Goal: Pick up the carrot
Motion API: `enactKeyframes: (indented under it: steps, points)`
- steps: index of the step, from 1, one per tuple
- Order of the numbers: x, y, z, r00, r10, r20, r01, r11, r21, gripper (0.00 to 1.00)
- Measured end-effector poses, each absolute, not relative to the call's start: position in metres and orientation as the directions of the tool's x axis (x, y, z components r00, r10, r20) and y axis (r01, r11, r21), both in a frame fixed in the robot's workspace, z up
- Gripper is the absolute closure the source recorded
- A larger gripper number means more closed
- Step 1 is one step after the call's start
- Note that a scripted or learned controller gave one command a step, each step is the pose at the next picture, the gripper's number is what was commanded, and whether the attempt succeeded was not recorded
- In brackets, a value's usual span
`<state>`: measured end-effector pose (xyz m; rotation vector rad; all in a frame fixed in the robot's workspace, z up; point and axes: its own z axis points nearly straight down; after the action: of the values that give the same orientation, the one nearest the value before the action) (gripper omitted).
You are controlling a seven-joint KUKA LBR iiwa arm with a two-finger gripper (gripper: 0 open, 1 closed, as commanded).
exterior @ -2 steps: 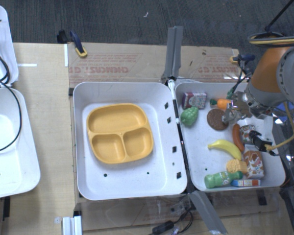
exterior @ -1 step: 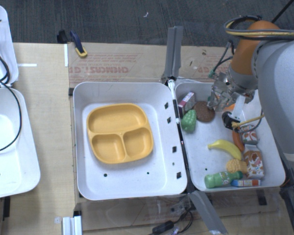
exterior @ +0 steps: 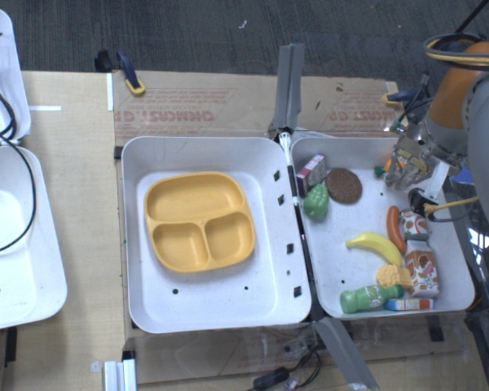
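My gripper point(exterior: 406, 169) is low over the far right part of the right bin point(exterior: 354, 141), near its back wall. A small green tuft point(exterior: 379, 170) pokes out just left of it, with a bit of orange beside it under the gripper. This looks like the carrot's leafy end, and the rest of it is hidden by the gripper. An orange-red elongated piece point(exterior: 394, 227) lies further forward in the same bin, apart from the gripper.
The right bin also holds a brown round patty point(exterior: 344, 185), a green vegetable point(exterior: 316, 202), a small box point(exterior: 311, 169), a banana point(exterior: 374, 246), a green bottle point(exterior: 363, 299) and printed packets point(exterior: 422, 271). A yellow divided plate point(exterior: 200, 221) lies in the left bin point(exterior: 147, 283).
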<state>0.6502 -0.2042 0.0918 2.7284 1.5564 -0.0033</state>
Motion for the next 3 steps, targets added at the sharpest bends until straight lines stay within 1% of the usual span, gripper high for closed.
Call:
enactKeyframes:
  steps: [1,2,3]
  points:
    - [0.65,-0.199,0.092,0.505,0.863,0.002,0.863,-0.505,-0.012,0.0]
    - [0.651,-0.2,0.102,0.504,0.864,-0.001,0.864,-0.504,-0.003,1.0]
    - [0.659,-0.173,0.206,0.257,0.966,-0.002,0.966,-0.257,0.0,1.0]
